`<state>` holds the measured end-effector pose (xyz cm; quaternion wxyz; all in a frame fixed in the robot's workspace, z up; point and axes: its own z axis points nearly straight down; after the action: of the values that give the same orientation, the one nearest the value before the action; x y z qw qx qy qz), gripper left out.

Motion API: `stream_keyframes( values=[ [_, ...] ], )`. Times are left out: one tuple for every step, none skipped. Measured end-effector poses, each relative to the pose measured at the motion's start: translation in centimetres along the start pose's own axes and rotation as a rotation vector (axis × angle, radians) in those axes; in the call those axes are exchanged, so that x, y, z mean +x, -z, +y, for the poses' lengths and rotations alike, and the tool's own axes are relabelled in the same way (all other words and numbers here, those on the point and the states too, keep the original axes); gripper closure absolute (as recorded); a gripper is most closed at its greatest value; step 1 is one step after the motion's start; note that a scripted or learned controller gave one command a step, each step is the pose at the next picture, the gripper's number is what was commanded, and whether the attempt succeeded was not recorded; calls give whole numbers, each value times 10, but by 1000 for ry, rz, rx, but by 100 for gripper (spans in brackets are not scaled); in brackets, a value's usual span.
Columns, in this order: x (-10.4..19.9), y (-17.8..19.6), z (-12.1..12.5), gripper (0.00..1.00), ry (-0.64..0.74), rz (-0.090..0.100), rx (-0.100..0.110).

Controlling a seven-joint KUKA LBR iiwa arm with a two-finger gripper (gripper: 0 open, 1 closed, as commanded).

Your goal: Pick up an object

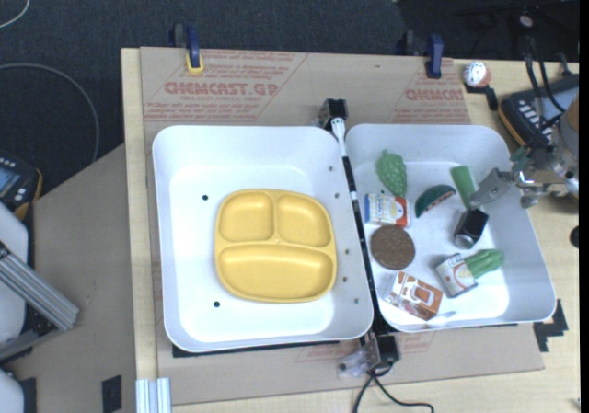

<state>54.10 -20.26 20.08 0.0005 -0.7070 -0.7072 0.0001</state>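
Left bin, centre-left of frame: holds the yellow divided tray, flat, untouched. Right bin, centre-right: all the small pieces, scattered, none lifted. My arm comes in at the right edge, mid-height; my pincer sits low over the bin's upper right, and I cannot tell how it stands at this angle. Nothing visibly in its grasp, so I judge the pick not yet made. Nearest candidates: green block just left of the tip, black cylinder just below it. Further off: dark green wedge, green bumpy piece, brown disc, small carton, orange-and-white packet. Left to do: descend, grip, lift.
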Motion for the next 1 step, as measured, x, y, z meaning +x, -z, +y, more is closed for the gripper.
stream_keyframes(
  values=[
    [44,164,-54,0,5,-4,-19]
  ],
)
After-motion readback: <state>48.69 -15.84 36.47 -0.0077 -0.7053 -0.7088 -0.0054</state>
